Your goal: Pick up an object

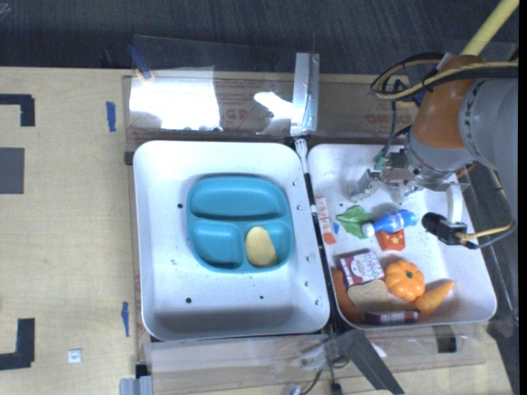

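Just nearward of the gripper [385,186], its fingers spread apart and holding nothing, lies the blue bottle [394,221], long axis left-right.

You won't get any readable text here. The dark red packet [360,267] in the right bin [482,299] has a pale label patch, but the print on it is too small and blurred to make out. The small orange-red carton [393,239] next to the blue bottle [392,221] shows a light mark on its face, not legible. The thin strip [324,220] along the divide between the two bins has red and white markings, also unreadable. The clear panel [216,97] behind the left bin [156,245] shows faint reddish print under glare; you can't read it.
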Available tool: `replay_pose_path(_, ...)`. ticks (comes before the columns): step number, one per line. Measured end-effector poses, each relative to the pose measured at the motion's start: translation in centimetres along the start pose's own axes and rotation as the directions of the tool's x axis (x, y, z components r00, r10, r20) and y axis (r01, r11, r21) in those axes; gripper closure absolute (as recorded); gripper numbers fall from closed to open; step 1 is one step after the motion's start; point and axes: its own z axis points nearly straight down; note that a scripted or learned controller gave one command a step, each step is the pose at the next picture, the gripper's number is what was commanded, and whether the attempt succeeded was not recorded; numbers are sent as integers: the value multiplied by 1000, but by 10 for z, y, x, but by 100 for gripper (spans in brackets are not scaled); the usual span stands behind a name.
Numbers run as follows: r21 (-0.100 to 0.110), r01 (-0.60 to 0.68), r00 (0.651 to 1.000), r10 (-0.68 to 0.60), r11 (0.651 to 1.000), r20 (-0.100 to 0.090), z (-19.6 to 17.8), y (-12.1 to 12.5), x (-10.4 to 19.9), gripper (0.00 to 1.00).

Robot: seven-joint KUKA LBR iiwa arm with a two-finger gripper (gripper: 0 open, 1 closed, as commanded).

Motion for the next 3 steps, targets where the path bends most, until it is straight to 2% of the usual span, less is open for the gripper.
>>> replay_pose_path(1,-3,116,993,-116,993,0,3,-48,3,0)
replay_pose_path(2,1,175,985,-175,985,0,-2,-110,-6,0)
replay_pose_path(3,-2,173,985,-173,985,0,-12,-109,-6,100)
